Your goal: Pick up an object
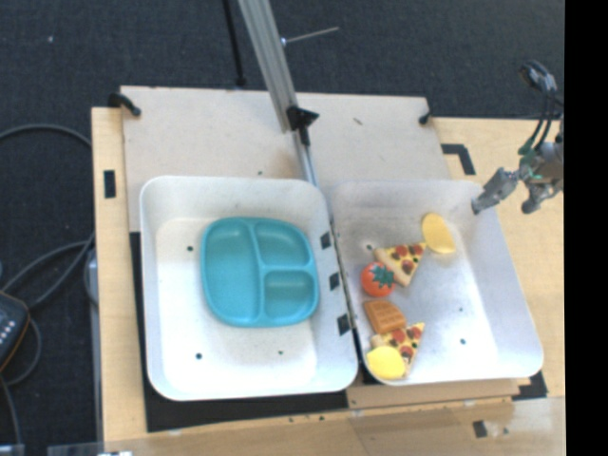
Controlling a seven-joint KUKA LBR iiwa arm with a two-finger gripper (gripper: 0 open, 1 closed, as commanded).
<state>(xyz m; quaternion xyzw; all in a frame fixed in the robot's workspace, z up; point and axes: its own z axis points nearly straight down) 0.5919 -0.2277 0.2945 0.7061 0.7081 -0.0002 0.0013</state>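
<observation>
End effector fingers spread over right bin of toy food; teal tray in left bin.

Light wooden bench across most of the frame, set on dark carpet. Pale board lying flat on its upper middle. Two shallow white bins side by side below that: left bin at centre left, right bin at centre right, inner rims touching. Slanted metal rail rising from the board's middle toward the top of the frame. Black corner marks at upper right of the bench.
</observation>
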